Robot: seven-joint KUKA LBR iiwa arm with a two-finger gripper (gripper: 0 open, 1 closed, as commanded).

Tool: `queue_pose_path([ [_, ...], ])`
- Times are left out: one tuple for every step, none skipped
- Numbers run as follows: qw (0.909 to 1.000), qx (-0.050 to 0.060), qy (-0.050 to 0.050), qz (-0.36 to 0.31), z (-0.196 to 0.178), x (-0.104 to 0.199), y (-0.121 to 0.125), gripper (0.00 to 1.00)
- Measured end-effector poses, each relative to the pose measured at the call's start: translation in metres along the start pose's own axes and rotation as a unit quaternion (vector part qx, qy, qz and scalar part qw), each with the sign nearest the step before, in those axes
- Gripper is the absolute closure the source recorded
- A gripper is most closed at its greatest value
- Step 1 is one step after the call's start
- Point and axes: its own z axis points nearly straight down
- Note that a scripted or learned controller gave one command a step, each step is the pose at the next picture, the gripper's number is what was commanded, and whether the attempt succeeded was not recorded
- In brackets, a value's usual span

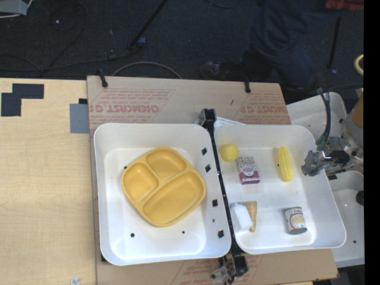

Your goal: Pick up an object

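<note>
- Nearest our lens, at the front of the right bin (323,242), a small can (295,220) stands upright, with a white packet (241,216) and a tan wedge (252,215) lying touching each other to its left, close to the divider between the bins.
- Farther back in that same bin we see three more candidates for the pick: a yellow ball (230,152) near the divider, a pink-and-white carton (248,170) just beside it, and a yellow corn cob (285,163) lying lengthwise toward the right wall.
- Over in the left bin (113,230), a yellow divided plate (164,186) with three compartments rests tilted on the floor.
- At the right bin's outer rim we find the gripper (316,162), a grey metal assembly with nothing between its parts that we can make out; whether it is spread or pressed together we cannot tell from this angle.
- It sits near the corn cob but apart from it, touching none of the objects.
- Beneath both bins lies a sheet of printed cardboard (178,103), set on a light wooden bench (41,189).
</note>
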Motion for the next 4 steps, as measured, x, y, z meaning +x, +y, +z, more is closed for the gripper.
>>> queue_pose_path([
  [1.0, 0.002, 0.001, -0.001, -0.008, 0.048, 0.003, 1.0],
  [1.0, 0.003, 0.002, -0.002, 0.001, 0.108, 0.009, 1.0],
  [1.0, 0.002, 0.002, -0.002, -0.003, 0.17, 0.013, 1.0],
  [1.0, 0.003, 0.001, -0.001, 0.008, 0.223, 0.005, 1.0],
])
